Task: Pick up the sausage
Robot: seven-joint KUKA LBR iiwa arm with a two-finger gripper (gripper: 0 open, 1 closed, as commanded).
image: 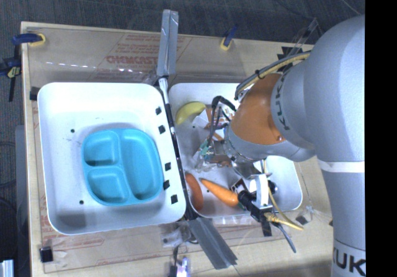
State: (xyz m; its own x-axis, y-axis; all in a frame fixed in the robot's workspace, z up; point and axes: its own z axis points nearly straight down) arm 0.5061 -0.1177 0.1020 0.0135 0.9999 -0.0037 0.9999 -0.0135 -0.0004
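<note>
Camera view looks down on a worktop [80, 46] bearing two white bins side by side. Left bin [56, 108] holds a blue divided plate [121, 166], lying flat near its middle. Right bin [288, 192] is crowded, and the grey arm [329, 96] with its orange band [257, 114] reaches over it from the right, hiding much of its floor. At the bin's near left corner lies the sausage [193, 190], a reddish-brown piece close against the wall that parts the bins. Just beside it, to the right, an orange carrot [218, 191] lies at a slant, its thick end towards the tool. A yellow banana [190, 111] sits at the far left of the same bin, well apart from the sausage. Between them is a small clutter of pale, mixed things too tangled to name. The tool [251, 192] hangs low over the near part of the right bin, right of the carrot; whether it is clenched or released cannot be told, and nothing can be made out in its grasp.
</note>
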